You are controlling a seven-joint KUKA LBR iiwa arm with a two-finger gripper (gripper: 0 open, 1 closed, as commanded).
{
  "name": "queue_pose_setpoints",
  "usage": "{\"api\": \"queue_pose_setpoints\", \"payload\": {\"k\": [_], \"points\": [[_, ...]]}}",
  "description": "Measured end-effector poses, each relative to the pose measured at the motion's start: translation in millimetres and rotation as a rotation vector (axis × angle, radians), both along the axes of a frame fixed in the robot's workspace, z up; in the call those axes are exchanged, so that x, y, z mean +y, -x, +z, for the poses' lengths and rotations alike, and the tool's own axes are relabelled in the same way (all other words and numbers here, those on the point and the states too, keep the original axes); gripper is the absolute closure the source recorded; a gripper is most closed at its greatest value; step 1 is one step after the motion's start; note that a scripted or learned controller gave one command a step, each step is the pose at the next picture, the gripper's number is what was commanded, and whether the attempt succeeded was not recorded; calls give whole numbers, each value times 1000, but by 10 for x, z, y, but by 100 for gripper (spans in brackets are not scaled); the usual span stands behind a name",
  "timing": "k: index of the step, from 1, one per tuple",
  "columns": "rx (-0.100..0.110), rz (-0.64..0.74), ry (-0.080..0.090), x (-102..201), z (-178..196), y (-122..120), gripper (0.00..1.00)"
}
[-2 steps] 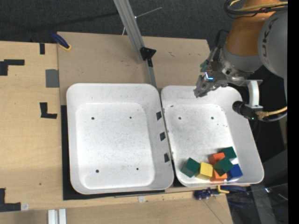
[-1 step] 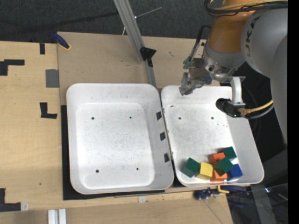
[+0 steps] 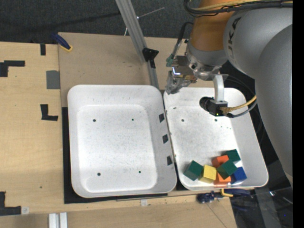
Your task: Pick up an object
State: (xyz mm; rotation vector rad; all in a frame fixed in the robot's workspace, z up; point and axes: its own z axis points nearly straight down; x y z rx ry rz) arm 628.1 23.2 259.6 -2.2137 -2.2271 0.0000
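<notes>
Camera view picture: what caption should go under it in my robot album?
Robot arm's tool hovers at the right bin's far corner, away from the colourful blocks piled at its near edge.

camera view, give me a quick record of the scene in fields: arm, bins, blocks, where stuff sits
arm: grey KUKA arm with orange band, reaching in from the right
gripper: two-finger gripper above the far left corner of the right bin
left bin: shallow white plastic bin
right bin: shallow white plastic bin, beside the left one
blocks: small coloured blocks clustered in the right bin's near corner, including a green block, yellow block and blue block
held: nothing visibly held
</notes>
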Motion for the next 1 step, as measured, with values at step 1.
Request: {"api": "queue_pose_setpoints", "payload": {"k": [1], "points": [[4, 0, 1, 494, -265, 35, 100]]}}
